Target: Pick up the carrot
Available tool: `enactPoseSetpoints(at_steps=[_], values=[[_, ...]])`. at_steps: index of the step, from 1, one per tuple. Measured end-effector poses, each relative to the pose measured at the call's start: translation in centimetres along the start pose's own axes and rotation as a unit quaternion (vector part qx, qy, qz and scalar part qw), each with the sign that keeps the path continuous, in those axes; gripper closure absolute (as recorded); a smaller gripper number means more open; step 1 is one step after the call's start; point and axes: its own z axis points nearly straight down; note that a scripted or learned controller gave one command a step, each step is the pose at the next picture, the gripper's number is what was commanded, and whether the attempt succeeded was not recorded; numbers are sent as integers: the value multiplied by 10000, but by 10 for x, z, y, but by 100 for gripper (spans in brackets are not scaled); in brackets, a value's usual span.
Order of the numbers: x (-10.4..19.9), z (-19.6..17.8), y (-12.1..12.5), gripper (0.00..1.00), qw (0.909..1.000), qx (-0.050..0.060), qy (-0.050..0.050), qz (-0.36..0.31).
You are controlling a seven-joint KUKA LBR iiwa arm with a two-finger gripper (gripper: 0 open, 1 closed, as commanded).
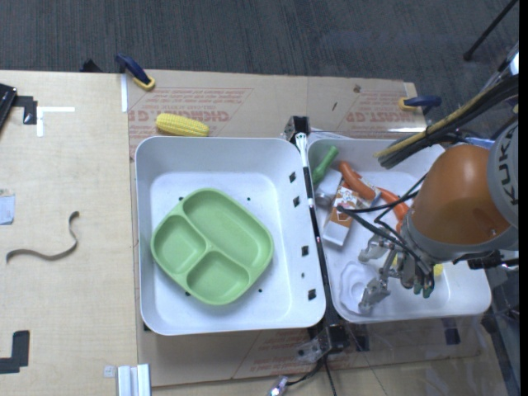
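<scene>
The carrot (358,180) is a short orange piece lying at a slant in the back part of the right bin (462,299), next to a green vegetable (324,160). My gripper (372,275) hangs low over the front left of that bin, well in front of the carrot and apart from it. Its two metal fingers (369,254) stand apart and open, with nothing between them. Black cables from the wrist cross over the space between the gripper and the carrot.
A small white and orange box (338,215) lies just in front of the carrot. Another orange item (402,209) is partly hidden by the arm. The left bin (157,304) holds a green divided plate (213,246). A corn cob (182,124) lies on the bench behind it.
</scene>
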Motion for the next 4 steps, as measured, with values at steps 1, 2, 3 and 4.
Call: enactPoseSetpoints(at_steps=[1, 2, 3, 4], values=[[-67, -1, -54, 0, 9990, 4, -25, 451], [-54, 0, 12, 0, 9669, 4, -5, 2551], [-39, -1, -69, 0, 9961, 2, -11, 882], [-28, 0, -2, 0, 10000, -2, -7, 35]])
